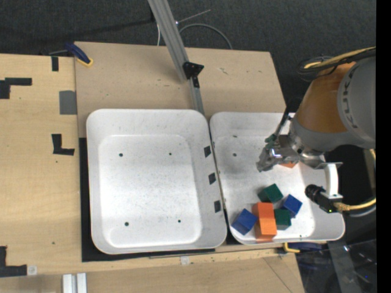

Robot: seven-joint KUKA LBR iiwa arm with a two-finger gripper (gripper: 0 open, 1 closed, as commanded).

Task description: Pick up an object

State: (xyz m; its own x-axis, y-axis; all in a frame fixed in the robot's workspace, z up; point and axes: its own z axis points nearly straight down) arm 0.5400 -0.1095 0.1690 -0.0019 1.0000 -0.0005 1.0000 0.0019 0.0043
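Five blocks huddle in the right bin's (244,127) near corner: orange block (266,218), two blue, two green. Just beyond them hovers the gripper (272,157), seemingly lining up a pick; its jaw state I cannot tell.

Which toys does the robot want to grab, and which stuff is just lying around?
For the job:
- gripper
- orange block
- two blue blocks
- two green blocks
- right bin holding them

Just lying about:
- left bin
- metal pole
- blue-and-yellow clamp
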